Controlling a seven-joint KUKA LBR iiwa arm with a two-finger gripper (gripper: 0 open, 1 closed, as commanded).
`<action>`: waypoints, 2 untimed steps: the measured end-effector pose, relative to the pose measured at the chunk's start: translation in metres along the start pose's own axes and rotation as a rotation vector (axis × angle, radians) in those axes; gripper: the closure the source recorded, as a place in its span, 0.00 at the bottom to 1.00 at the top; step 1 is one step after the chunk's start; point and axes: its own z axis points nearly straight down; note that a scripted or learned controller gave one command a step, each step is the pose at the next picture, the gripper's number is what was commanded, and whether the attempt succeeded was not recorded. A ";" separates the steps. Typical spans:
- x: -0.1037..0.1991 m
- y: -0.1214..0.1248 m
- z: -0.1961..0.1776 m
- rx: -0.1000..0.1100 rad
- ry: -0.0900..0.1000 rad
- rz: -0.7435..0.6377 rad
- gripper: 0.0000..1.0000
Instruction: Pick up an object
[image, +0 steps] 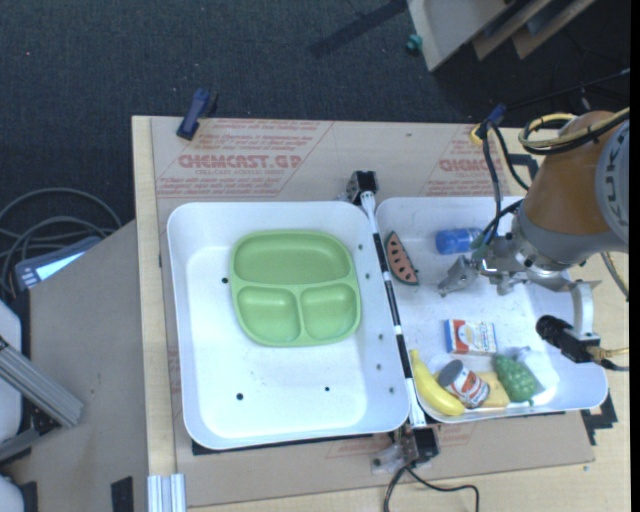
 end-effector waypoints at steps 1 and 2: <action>-0.001 -0.058 0.049 -0.001 -0.001 0.000 0.00; -0.025 0.001 0.049 -0.004 -0.001 -0.001 0.00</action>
